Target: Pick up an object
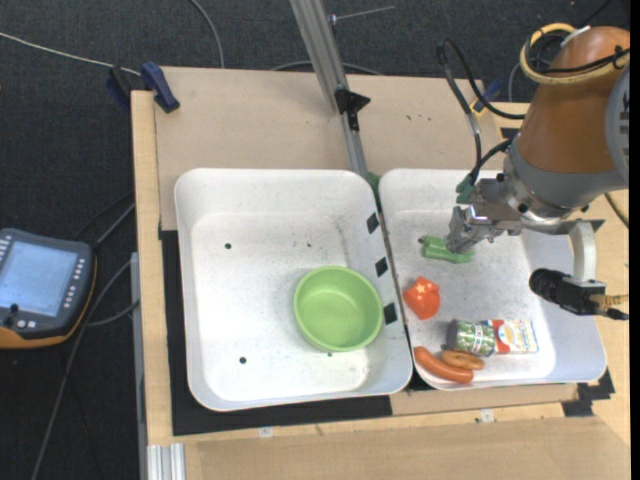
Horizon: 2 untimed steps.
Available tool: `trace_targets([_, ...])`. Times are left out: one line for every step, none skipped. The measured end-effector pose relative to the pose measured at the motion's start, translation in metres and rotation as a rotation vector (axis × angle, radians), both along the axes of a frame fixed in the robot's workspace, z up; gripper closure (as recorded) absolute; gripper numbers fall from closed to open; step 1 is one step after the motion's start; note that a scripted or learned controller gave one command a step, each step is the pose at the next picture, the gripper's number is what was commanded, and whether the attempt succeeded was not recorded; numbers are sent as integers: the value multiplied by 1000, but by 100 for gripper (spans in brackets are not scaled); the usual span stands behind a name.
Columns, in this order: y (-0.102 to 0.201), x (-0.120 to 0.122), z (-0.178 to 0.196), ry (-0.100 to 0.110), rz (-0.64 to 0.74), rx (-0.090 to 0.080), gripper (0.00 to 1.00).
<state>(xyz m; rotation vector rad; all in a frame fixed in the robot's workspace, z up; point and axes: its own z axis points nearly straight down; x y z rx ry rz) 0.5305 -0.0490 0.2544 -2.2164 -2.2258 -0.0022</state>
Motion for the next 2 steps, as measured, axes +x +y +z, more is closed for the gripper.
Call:
trace_targets([61, 5, -4, 1, 1, 0, 100])
trace_targets([116, 5, 0, 0, 1, 0, 100])
